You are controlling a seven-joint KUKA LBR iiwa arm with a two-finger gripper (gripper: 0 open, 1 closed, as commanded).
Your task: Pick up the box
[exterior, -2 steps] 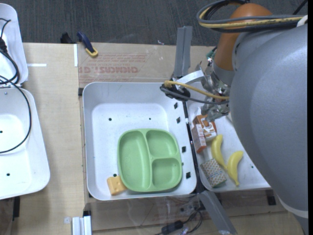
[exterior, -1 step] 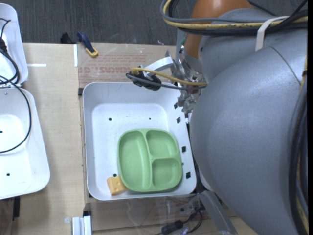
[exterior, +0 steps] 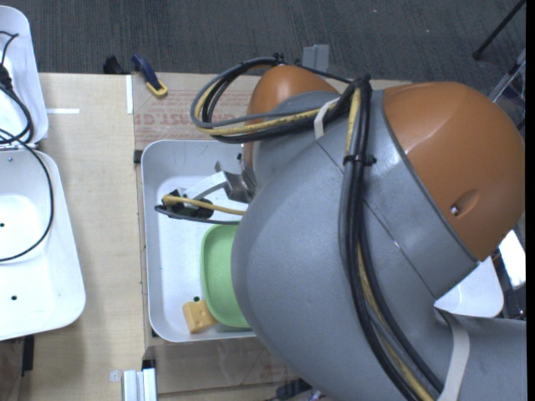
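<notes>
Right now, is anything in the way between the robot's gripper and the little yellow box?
Yes, partly. The big green thing lies between the gripper and the yellow box, which sits right beside its lower left edge.

Overhead, slanting down, arm (exterior: 351,249) seemingly very near

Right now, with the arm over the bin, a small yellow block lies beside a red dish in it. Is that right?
Not quite: the dish is pale green, not red. The camera view shows the small yellow block beside it in the bin, with the arm over it.
</notes>
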